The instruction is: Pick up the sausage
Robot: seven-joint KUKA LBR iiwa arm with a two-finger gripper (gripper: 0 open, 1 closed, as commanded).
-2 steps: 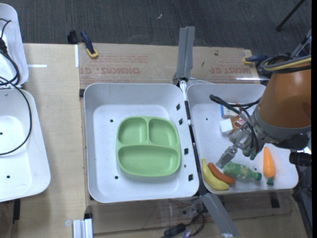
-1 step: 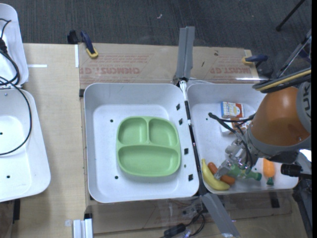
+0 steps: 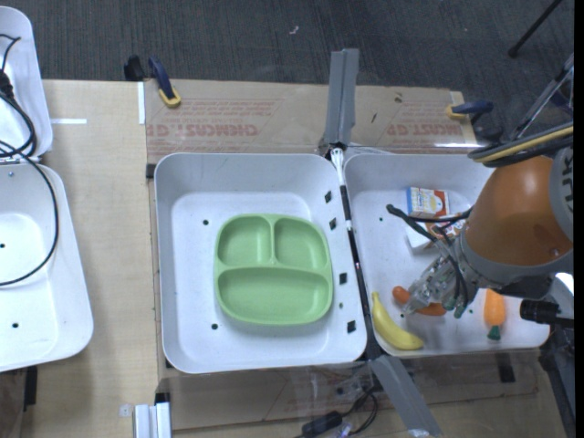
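From my remote seat I see the grey arm with its orange band [image 3: 520, 210] reaching into the right-hand shallow white bin [image 3: 374, 185]. The tool [image 3: 436, 292] is down low near the bin's front, and I cannot tell how it is set, as it is a blurred, glinting mass. The reddish-orange sausage [image 3: 412, 301] lies on the bin floor right under and beside the tool; one rounded end pokes out to the left, and I cannot tell whether the tool is touching it. A yellow banana [image 3: 391, 327] lies just beside the sausage, toward the front corner. An orange carrot with a green tip [image 3: 494, 312] sits to the right. A small white and blue carton [image 3: 426, 201] rests further back. In the left bin [image 3: 173, 245], a green divided plastic plate [image 3: 274, 270] lies flat. Both bins sit on the wooden tabletop [image 3: 100, 153].
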